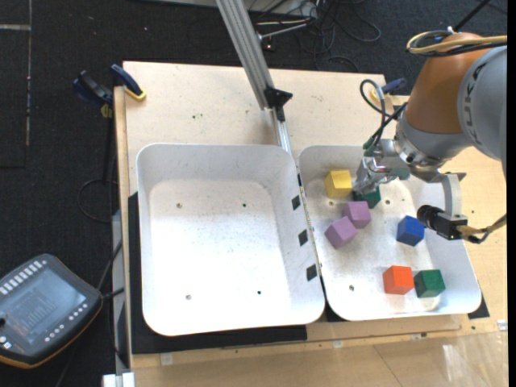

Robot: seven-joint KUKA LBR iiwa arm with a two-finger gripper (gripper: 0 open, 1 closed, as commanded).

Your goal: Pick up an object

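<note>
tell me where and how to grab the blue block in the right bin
Come straight down on the blue block and close on two opposite flat side faces. It sits turned at an angle to the right bin walls, so the wrist should probably turn to match. It stands apart from the orange block and green block, leaving finger room on every side.

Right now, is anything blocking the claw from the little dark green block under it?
Nothing visible does. The gripper sits right over the dark green block in the right bin. The yellow block and a purple block crowd its sides.
</note>
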